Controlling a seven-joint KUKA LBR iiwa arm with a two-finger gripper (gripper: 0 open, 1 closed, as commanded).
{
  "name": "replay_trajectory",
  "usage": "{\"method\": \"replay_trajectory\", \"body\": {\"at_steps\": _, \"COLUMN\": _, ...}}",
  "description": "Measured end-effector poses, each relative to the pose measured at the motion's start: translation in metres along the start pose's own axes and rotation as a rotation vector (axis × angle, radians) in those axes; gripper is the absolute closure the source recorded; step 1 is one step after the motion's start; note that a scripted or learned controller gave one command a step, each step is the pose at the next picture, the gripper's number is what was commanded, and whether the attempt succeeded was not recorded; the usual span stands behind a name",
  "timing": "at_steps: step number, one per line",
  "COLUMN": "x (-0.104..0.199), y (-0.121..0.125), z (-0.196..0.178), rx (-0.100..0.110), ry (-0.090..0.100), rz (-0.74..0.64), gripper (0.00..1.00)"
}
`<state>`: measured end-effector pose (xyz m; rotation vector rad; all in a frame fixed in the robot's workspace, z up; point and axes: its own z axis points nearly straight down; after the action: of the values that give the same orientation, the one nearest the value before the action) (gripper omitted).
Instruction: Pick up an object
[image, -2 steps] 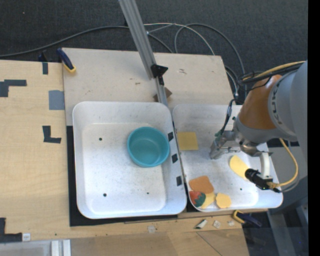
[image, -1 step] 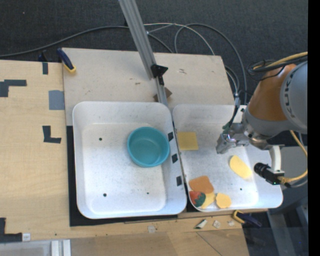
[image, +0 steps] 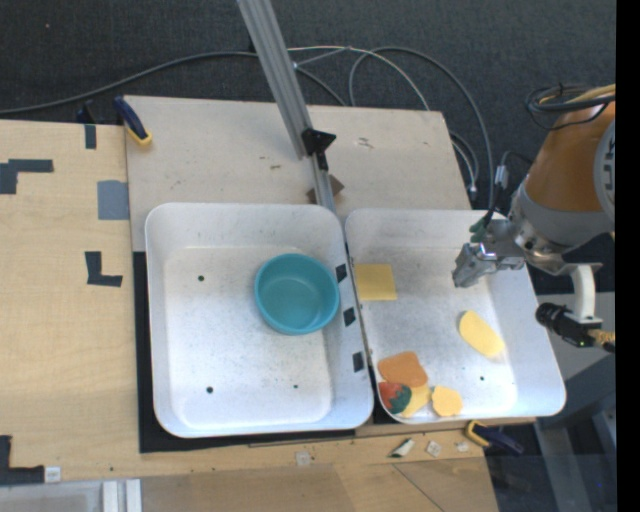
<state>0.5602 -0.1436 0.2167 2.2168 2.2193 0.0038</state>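
now the gripper (image: 470, 268), grip state unclear, hovers near the right bin's (image: 530, 300) far right edge, open floor around; yellow piece (image: 481, 334) lies just nearer

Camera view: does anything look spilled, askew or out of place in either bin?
Nothing stands out. The teal bowl sits upright in the left bin; the yellow and orange pieces lie inside the right bin.

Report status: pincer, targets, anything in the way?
Pincer over right bin, holding nothing seen. Nearest: yellow oval piece; yellow square to its left. Nothing between pincer and oval piece.
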Motion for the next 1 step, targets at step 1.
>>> {"method": "replay_trajectory", "body": {"at_steps": 1, "x": -0.0002, "y": 0.0015, "z": -0.0532, "rx": 0.000, "ry": 0.000, "rz": -0.001, "gripper": 1.00}}
